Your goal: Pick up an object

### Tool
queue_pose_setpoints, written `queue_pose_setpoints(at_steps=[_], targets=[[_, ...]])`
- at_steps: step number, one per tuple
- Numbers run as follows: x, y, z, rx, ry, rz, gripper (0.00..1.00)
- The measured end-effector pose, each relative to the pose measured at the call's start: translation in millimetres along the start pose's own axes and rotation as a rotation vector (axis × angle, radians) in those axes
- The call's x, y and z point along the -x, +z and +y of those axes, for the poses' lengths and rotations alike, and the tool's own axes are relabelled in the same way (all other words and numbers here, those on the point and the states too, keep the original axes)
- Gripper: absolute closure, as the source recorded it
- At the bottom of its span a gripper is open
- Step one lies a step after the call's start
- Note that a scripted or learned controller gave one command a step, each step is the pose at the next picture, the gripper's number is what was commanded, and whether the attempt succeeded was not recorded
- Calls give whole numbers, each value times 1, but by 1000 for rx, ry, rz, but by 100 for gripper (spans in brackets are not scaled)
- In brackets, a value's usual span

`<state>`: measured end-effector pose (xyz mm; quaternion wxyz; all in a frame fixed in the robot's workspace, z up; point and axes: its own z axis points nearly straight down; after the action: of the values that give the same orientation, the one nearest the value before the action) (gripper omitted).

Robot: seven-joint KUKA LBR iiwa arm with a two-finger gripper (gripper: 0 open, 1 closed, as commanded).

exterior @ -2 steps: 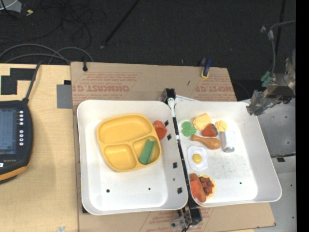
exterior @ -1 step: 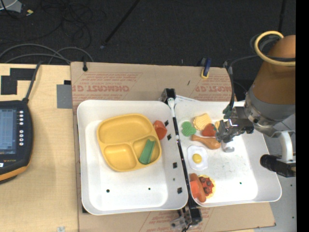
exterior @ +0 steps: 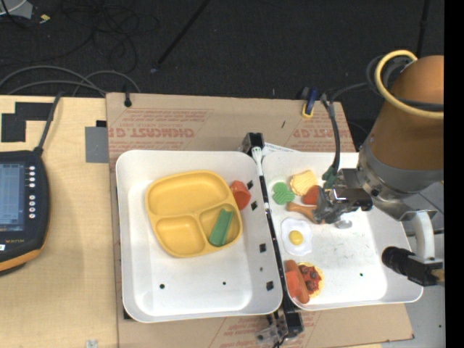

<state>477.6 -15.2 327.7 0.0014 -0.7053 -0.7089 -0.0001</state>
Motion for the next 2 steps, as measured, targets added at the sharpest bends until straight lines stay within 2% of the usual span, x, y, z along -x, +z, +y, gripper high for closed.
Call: queue_pose_setpoints(at_steps=[1,2], targets=[[-72,-76,-1,7,-4,1,100],[-154,-92,1,0,-4,-1,100]])
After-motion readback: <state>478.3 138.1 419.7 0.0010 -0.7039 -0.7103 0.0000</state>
